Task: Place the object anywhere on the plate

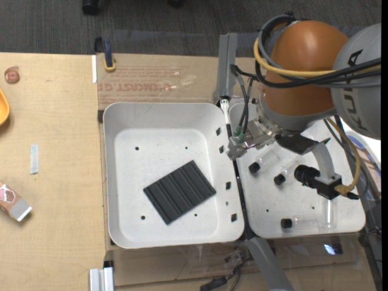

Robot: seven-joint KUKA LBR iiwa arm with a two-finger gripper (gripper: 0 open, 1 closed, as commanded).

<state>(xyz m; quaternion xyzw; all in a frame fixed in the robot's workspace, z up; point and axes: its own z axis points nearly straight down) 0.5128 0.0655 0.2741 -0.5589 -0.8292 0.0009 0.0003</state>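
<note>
We cannot tell the claw's (257, 153) state — first secure something, then carry it left onto the dark ridged plate (179, 191).

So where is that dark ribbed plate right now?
In the camera view, the dark ribbed plate lies flat and askew in the left white bin, toward its lower middle, left of the robot arm over the right bin.

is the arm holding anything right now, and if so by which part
Cannot be told. The arm's orange band and wrist hang over the right bin, hiding whatever is beneath. The dark ridged plate lies alone in the left bin.
</note>
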